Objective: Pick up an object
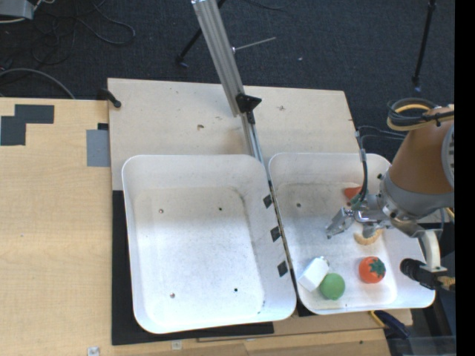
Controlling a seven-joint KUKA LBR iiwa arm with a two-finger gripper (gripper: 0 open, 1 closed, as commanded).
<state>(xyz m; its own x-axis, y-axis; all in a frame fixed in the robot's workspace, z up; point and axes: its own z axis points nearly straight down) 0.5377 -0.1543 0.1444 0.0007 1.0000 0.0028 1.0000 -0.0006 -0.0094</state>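
Right bin [297, 176], tomato [372, 269] near fingers [335, 227]

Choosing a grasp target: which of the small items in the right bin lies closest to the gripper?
The tan piece, just beside the gripper. The tomato, green ball and white block lie farther toward the bin's near edge.

The grey arm with its orange band [419, 158] reaches in from the right, its metal two-finger gripper [335, 228] hanging low, fingers spread apart.

White bins [148, 199], green ball [332, 285], red-orange tomato [372, 269] with green top, white block [315, 272], orange-banded grey arm [419, 170].
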